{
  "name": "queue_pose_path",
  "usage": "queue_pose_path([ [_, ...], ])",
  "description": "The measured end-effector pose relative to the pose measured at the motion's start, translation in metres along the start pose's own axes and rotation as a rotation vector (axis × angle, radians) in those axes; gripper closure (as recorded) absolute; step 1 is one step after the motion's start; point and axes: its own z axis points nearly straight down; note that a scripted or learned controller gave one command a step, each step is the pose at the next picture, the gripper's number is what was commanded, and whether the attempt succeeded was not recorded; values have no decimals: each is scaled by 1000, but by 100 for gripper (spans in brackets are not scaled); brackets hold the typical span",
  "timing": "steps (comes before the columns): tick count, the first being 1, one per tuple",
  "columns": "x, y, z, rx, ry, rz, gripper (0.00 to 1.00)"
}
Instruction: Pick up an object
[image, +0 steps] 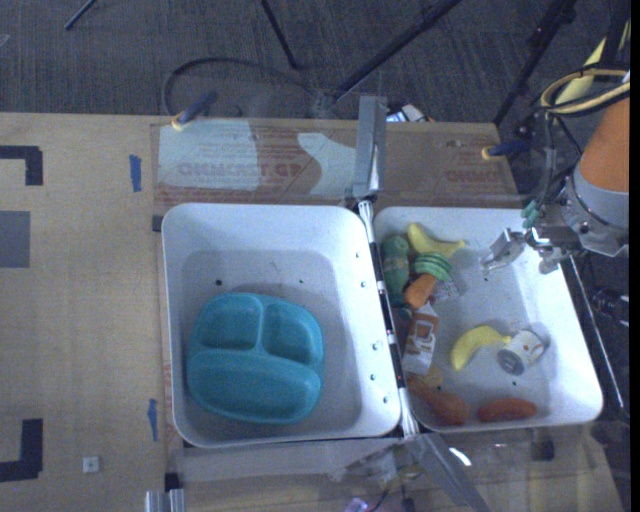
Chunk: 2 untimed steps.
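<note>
Nearest the camera, along the front edge of the right bin (585, 400), lie two reddish-brown sausage-shaped pieces (508, 409), well below the gripper (508, 250) and a little to either side of it. Just beyond them sit a yellow banana (470, 345) and a small white cup (520, 352) with a dark opening, close together, almost straight under the gripper. Farther toward the left bin from the gripper, against the dividing wall, a small carton (424, 340), an orange piece (420, 290), a green ridged toy (433, 266) and a second yellow fruit (430, 240) crowd together. The left bin (180, 240) holds a teal divided plate (256, 356), far off on that same side.

In my judgement, the risks come from crowding. The banana and cup lie so close that a descent between them could nudge one aside or pinch both badly. The pile by the divider is tighter still; fingers coming down there might land on top of an item rather than around it, or jam against the wall. The curved, smooth toys could also slip out of a shallow pinch.

The gripper hangs over the upper part of the right bin, near its far right rim, with nothing visibly between its fingers and no object touching it. Whether it is spread or pressed together I cannot tell; the metal parts blur into one pale shape.
</note>
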Motion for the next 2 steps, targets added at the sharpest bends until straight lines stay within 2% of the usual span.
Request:
queue_pose_path([
  [1, 3, 17, 119, -8, -3, -142, 0],
  [2, 49, -6, 135, -6, -1, -243, 0],
])
